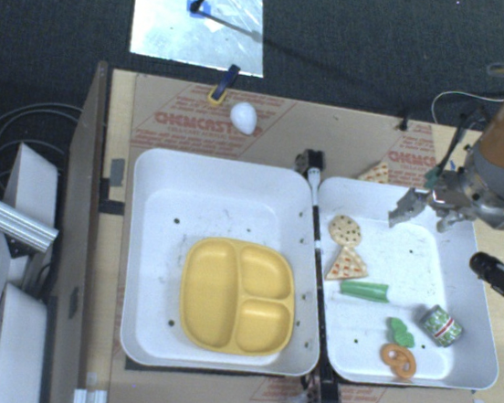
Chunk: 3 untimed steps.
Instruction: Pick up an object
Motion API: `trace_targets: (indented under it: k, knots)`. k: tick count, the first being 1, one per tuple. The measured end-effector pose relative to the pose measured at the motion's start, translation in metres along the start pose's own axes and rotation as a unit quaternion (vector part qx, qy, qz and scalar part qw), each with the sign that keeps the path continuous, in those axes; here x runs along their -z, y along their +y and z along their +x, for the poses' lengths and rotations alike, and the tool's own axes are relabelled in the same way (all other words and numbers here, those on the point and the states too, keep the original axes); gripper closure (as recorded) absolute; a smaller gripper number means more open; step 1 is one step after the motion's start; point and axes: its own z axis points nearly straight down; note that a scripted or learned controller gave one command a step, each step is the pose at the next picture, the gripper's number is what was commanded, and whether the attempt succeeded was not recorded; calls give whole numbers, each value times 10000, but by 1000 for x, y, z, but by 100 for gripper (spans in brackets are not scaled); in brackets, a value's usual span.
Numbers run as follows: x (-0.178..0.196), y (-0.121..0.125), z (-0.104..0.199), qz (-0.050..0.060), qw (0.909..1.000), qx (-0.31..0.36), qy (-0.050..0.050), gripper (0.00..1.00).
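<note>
Gripper [424,209] poised over the right bin's [477,309] far edge.
Fingers are seen apart (nothing between them); the green pod [364,291] is laid lengthwise left-to-right.

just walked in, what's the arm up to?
The grey-and-orange arm's two-finger gripper hovers open over the right white bin's far end, holding nothing. Below lie a round cookie, pizza slice, green bar, small can and pretzel. The left white bin holds a yellow divided tray.
</note>
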Motion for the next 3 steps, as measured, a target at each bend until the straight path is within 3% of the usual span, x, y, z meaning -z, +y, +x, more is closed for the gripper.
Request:
trace_targets:
  k: [1, 2, 3]
  knots:
    - [-143, -88, 12, 33, 10000, -22, 20, 0]
    - [-128, -83, 11, -15, 10000, -5, 4, 100]
    - [-33, -33, 82, -61, 10000, 51, 9, 100]
